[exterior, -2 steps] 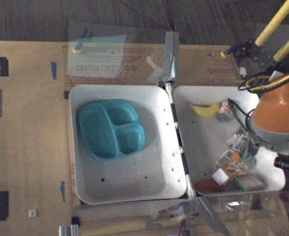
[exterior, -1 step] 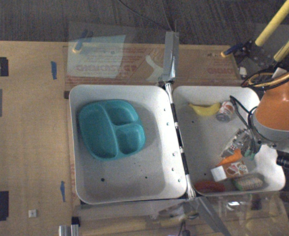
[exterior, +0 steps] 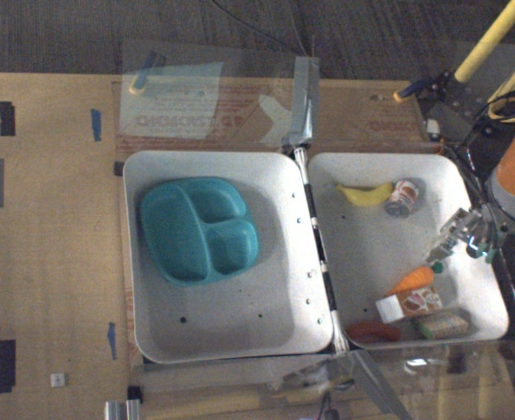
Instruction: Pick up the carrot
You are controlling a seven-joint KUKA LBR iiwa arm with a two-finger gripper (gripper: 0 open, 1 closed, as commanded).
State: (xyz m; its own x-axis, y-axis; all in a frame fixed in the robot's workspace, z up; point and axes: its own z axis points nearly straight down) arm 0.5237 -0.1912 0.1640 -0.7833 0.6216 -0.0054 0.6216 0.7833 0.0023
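Carrot (exterior: 413, 279) lies just below the pincer (exterior: 450, 240) — apart (grip state unclear).

Even, soft overhead light with faint shadows (mild glare on the clear sheet (exterior: 174, 99)); the whole picture slightly blurred.

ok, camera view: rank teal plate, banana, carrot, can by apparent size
1. teal plate, by far
2. banana
3. carrot and can: they look about alike, so no ranking between them.

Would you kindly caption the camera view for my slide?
Gripper poised above the carrot in the right bin; teal tray in the left.
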